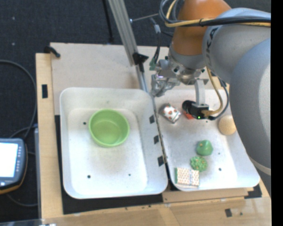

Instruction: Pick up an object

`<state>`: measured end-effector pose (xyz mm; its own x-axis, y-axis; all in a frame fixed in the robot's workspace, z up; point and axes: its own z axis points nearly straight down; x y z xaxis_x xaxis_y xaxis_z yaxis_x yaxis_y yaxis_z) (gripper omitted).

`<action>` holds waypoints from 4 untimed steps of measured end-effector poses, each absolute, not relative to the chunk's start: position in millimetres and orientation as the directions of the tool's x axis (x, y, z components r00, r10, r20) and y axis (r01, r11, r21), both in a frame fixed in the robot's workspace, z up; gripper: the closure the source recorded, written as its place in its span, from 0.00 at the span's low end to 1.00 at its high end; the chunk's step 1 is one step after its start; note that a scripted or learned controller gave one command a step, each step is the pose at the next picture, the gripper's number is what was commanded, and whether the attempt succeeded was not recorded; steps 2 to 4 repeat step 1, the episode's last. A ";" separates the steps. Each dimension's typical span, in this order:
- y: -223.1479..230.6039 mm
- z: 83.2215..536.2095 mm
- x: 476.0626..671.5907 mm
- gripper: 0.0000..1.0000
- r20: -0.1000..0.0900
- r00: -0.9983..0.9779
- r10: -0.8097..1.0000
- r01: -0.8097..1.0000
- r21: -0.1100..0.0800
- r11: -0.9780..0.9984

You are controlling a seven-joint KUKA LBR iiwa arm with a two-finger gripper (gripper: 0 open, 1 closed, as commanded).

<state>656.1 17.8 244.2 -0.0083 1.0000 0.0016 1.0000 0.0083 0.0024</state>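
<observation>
Tabletop: pale board (94, 67) on dark carpet, carrying two shallow white bins side by side; a handheld screen unit (4, 164) sits off its left edge.
Camera view, left bin: the left bin (75, 173) holds one green bowl (109, 127), upright, mouth up, well apart from the arm.
Camera view, right bin: the right bin (236, 166) holds the likely targets: a small metallic rounded object (170, 113) near the top, a tan ball (227, 125) by the right wall, two green lumps (203, 148) and (198, 163) close together, and a patterned block (187, 176) at the near rim.
Arm: grey with an orange band, reaching in from the right and hanging over the top of the right bin.
Pincer: the pincer (159, 84) hovers just above and left of the metallic object, by the divider; nothing shows between its fingers, and how far apart they stand I cannot tell.
Judgement: that position suggests the metallic object is the one being lined up, with the grasp not yet made.
Risk: the divider wall close by may crowd the descent.
</observation>
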 end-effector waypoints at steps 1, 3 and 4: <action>72.8 245.9 652.5 1.00 0.001 -0.008 1.000 1.000 0.002 0.008; 72.8 245.9 652.5 1.00 0.001 -0.008 1.000 1.000 0.002 0.008; 72.8 245.9 652.5 1.00 0.001 -0.008 1.000 1.000 0.002 0.008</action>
